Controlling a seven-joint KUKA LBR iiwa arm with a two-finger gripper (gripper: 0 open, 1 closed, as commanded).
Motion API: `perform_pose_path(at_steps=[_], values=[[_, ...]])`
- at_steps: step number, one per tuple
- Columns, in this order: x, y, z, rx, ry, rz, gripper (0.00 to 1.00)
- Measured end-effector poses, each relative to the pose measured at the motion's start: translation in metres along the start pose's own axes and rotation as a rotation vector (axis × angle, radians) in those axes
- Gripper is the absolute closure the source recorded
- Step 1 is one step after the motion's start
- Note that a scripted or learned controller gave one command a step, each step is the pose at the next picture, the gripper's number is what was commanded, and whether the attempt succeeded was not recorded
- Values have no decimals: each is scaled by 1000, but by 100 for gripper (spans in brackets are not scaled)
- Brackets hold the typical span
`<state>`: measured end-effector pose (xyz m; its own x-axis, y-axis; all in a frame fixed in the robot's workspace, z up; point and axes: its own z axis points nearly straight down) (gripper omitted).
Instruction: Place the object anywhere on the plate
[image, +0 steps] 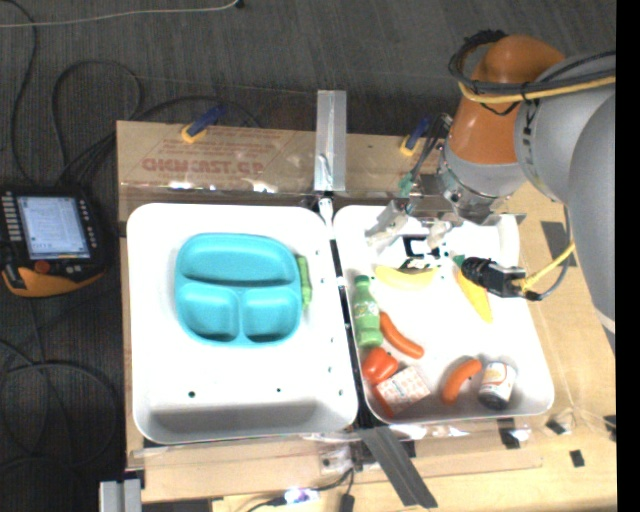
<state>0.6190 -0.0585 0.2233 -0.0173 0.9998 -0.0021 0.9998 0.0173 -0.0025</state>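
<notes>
A blue divided plate (238, 287) lies in the left bin (160, 390). In the right bin (530, 340) a yellow banana (404, 277) lies near the back. My gripper (410, 233) hovers just above and behind the banana, its two silver fingers (384, 227) spread open with nothing between them. Other items in this bin are a green bottle (365, 312), an orange sausage (401, 338), a red pepper (377, 364), a small carton (405, 386), a second orange piece (460, 377), a can (497, 383) and a yellow piece (475, 294).
A slim green item (303, 280) lies against the plate's right edge in the left bin. The arm's orange band (497, 95) and grey body fill the upper right. A teach pendant (48, 238) sits off the bench to the left.
</notes>
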Motion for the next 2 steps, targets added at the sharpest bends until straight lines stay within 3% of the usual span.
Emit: perform_pose_path(at_steps=[1, 2], values=[[1, 0, -8, 2, 1, -1, 100], [62, 50, -46, -2, -2, -86, 100]])
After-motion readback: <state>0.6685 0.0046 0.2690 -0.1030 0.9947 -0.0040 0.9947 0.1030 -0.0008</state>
